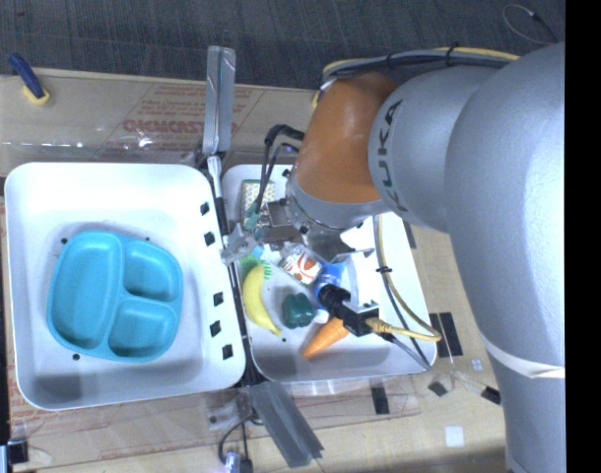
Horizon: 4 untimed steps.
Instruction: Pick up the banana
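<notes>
Camera view: my arm (478,156) fills the right side, its orange band (345,136) over the right bin (399,358). The left bin (25,264) holds a blue tray (113,294) with three wells. My claw (249,233) hangs at the right bin's left wall, just above the banana's top; whether it is wide or narrow I cannot tell. The banana (258,302) lies lengthwise along that wall, on the bin floor. Beside it sit a dark green thing (299,310), a carrot (325,337) and a red-and-white thing (302,266).
</notes>
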{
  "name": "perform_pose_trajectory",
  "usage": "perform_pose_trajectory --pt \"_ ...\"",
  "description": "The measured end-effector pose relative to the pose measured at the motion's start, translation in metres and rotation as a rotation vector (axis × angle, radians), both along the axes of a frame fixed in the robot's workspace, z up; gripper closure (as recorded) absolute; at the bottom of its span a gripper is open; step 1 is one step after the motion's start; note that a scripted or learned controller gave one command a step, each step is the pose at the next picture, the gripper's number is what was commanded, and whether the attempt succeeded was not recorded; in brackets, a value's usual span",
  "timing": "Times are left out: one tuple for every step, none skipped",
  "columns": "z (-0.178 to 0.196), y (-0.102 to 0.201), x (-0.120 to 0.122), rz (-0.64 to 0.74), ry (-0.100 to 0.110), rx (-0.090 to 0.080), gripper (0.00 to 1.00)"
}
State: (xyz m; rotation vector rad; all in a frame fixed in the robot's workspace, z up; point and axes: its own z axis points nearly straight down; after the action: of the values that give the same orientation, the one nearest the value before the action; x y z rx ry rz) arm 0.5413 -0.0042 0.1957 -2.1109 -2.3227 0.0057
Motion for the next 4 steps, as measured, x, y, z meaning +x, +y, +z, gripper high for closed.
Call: perform_pose_trajectory --pt "-0.005 0.029 -0.066 0.128 0.0 0.001 0.0" --pt "-0.005 0.019 -0.065 0.164 -0.001 0.001 0.0" --pt "0.005 0.018 -0.064 0.169 0.0 0.0 1.0" --pt "-0.005 0.031 -0.037 0.165 -0.001 0.0 1.0"
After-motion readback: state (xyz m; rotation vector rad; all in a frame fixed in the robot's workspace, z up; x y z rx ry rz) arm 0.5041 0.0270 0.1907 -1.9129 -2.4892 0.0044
